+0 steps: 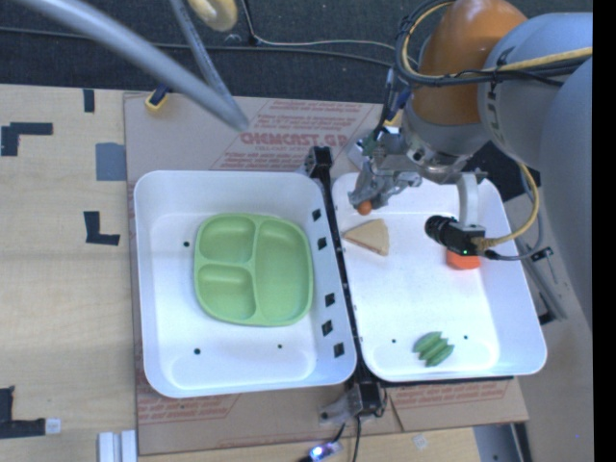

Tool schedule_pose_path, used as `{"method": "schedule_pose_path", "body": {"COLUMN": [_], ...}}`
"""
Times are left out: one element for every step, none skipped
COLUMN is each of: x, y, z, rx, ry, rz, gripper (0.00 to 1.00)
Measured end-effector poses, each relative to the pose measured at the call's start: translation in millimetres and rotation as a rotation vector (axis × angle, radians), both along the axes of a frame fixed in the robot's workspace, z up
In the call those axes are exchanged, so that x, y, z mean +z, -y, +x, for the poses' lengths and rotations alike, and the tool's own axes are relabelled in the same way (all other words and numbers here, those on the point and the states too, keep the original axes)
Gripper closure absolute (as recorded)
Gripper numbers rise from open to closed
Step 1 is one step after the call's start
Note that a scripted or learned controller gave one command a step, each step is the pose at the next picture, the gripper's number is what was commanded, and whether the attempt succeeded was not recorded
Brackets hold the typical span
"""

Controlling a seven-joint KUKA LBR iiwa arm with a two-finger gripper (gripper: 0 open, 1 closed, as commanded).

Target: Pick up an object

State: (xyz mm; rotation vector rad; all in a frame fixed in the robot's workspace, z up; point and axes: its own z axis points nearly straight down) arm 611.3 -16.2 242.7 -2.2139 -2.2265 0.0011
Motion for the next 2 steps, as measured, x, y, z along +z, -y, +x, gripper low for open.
{"method": "schedule_pose_path", "body": {"x": [-15.8,-9.4], "y": [-55.6,-116.2], "z": [-2.5,-7.8], "rx": [0.001,0.002], "ry": [-0.002,0.0], "rz": [0.0,0.001], "gripper": [1.0,1.0]}}
